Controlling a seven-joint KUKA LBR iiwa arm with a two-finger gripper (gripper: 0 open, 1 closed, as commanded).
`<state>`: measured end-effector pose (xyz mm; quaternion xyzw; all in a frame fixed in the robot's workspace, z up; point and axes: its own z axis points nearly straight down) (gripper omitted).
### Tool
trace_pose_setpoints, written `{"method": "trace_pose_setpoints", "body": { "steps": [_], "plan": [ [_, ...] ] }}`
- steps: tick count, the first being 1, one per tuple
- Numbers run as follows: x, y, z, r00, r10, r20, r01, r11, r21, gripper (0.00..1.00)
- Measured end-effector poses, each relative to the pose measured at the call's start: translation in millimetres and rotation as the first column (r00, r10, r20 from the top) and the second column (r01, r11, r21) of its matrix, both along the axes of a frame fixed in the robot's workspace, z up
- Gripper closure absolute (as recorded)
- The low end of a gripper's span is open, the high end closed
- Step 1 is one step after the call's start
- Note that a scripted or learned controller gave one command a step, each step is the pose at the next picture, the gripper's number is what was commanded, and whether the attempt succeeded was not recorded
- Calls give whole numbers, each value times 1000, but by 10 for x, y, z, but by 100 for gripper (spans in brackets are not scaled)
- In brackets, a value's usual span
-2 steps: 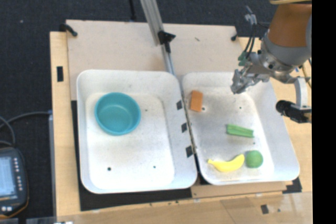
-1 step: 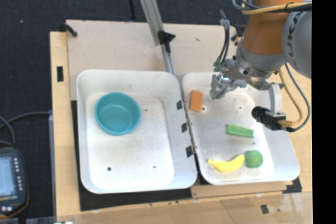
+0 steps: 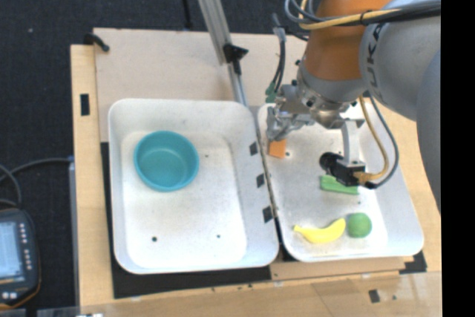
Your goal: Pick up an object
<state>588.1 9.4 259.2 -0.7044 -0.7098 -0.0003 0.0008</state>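
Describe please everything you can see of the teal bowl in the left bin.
The teal bowl is a small round bowl that looks like smooth plastic, one colour all over. It stands upright with its opening up, and nothing shows inside it. It rests on the floor of the left bin, in the upper left part, apart from the bin's walls. Nothing else touches it; the gripper is over the other bin.

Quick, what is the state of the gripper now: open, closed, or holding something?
Gripper: cannot be told. It hangs just above the orange block in the right bin.
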Motion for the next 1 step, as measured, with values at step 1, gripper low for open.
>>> {"method": "trace_pose_setpoints", "body": {
  "steps": [1],
  "plan": [
    [-142,512,-118,1000,-1,0,1,1000,-1,100]
  ]
}}
